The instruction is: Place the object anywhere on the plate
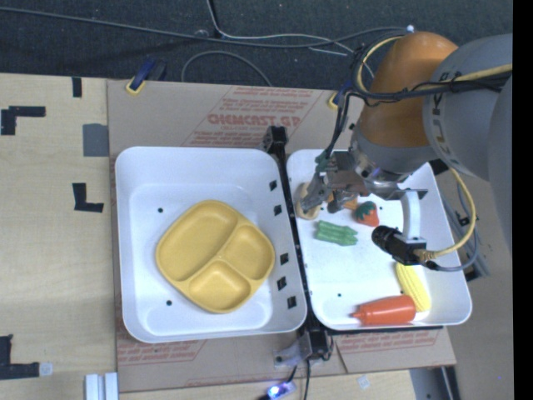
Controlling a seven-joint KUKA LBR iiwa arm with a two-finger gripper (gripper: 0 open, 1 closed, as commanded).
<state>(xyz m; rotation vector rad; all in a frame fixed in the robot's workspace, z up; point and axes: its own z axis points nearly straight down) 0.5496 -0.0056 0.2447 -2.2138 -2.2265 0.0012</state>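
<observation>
Gripper (323, 192) hovers low just above the green bean pod (336, 233), well right of the yellow plate (216, 255); its grip state can't be judged

- This is a robotics lab or test cell, not a home or shop.
- A grey industrial robot arm with an orange band (408, 82) reaches over the worktop, with loose yellow and black cables (454, 240) looped around it.
- Two shallow white plastic bins (125, 223) sit side by side on a flat brown cardboard sheet with red print (250, 115).
- Black tape marks (83, 197) are stuck on the pale wooden worktop (50, 248).
- Thin cables (216, 23) trail across the dark carpeted floor (100, 15) behind.
</observation>
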